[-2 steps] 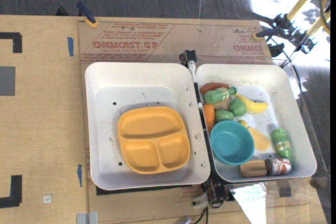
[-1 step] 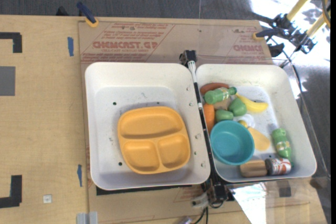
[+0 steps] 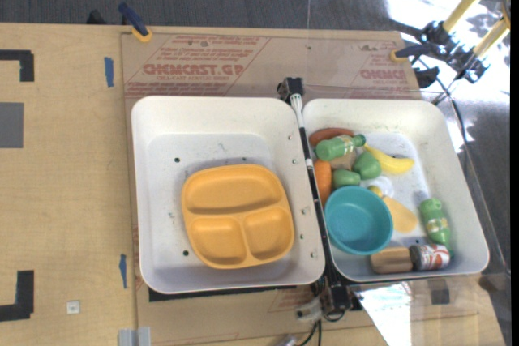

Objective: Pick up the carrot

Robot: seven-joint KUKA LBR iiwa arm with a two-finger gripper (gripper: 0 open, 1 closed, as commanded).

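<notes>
Carrot (image 3: 323,177) beside one teal bowl (image 3: 358,219) in right bin (image 3: 466,198); one yellow tray (image 3: 237,215) left

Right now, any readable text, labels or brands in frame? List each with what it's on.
"CHEMCAST GP": red print on the cardboard sheet behind the left bin, near its left end.
Smaller red lines above and below that print: too blurred to read.
Red print at the sheet's right end, behind the right bin: partly cut off and blurred, likely the same brand.
Can and green bottle labels in the right bin: too small to read.
</notes>
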